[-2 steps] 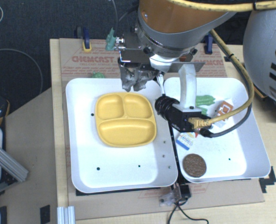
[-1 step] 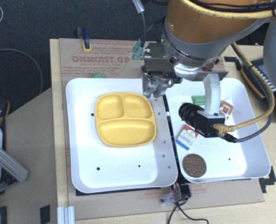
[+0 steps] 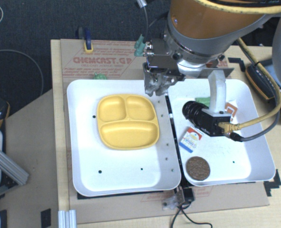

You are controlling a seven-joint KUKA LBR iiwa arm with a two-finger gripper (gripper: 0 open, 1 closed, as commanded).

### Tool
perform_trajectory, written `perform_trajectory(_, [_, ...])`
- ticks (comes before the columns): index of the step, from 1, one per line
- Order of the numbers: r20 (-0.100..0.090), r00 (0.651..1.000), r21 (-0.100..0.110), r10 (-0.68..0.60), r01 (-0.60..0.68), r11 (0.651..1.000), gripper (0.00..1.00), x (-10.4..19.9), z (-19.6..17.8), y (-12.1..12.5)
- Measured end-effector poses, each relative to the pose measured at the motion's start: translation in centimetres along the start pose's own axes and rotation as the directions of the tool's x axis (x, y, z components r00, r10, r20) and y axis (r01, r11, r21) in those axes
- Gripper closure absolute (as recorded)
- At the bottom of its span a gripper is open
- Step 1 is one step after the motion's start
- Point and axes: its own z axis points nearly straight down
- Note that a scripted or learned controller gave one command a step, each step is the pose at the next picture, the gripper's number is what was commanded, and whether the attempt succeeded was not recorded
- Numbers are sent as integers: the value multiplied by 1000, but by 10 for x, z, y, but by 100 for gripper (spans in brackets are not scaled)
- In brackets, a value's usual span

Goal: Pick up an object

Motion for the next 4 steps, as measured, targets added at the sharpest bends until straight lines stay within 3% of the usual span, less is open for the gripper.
perform_trajectory(1, [5, 1000, 11, 6, -6, 1000, 100, -38, 96, 1])
perform_trajectory(3, [-1, 1000, -5, 1, -1, 1000, 100, -35, 69, 3])
perform_trajectory(4, [1, 1000, 7, -6, 6, 1000, 100, 42, 136, -1])
